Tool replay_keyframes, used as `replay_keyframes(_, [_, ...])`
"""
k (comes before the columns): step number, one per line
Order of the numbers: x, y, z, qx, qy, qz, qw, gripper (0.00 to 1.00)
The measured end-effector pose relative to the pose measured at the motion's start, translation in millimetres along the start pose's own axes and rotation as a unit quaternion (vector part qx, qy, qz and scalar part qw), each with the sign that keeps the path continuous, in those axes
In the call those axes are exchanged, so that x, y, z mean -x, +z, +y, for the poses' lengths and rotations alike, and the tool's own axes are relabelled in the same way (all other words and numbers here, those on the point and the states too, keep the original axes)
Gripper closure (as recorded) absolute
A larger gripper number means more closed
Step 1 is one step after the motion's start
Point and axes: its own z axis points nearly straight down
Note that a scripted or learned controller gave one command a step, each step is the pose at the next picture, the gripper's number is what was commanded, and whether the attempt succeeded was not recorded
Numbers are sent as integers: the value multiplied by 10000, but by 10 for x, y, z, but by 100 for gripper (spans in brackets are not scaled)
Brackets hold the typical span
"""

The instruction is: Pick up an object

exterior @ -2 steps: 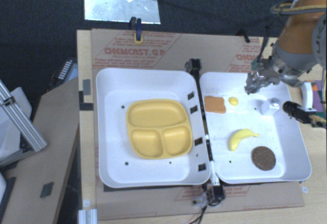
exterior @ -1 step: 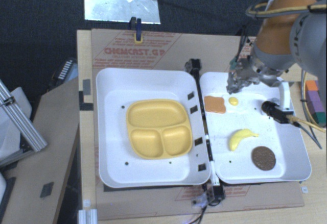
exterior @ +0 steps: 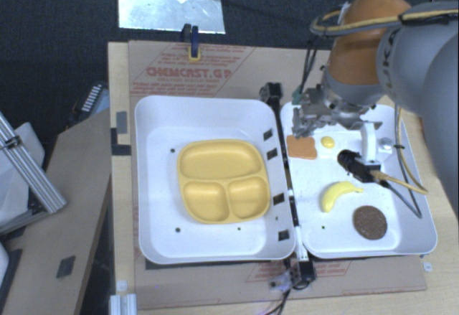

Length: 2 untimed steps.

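Pincer [exterior: 304, 122] poised low in the upper left of the right-hand bin [exterior: 416, 234], directly above the orange slab [exterior: 302, 148] lying just below it in the frame, long axis running left-right; whether the pincer is apart or together cannot be told.

Bench [exterior: 215, 66]: brown board with red lettering.
On it: two white bins, left [exterior: 154, 184] and right [exterior: 412, 231], touching.

Grey arm [exterior: 423, 55] w/ orange band [exterior: 362, 37]
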Motion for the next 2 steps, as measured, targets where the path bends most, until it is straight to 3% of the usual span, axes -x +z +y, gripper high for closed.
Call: replay_keyframes(2, [-950,-211,-150,13,0,3,10000,100])
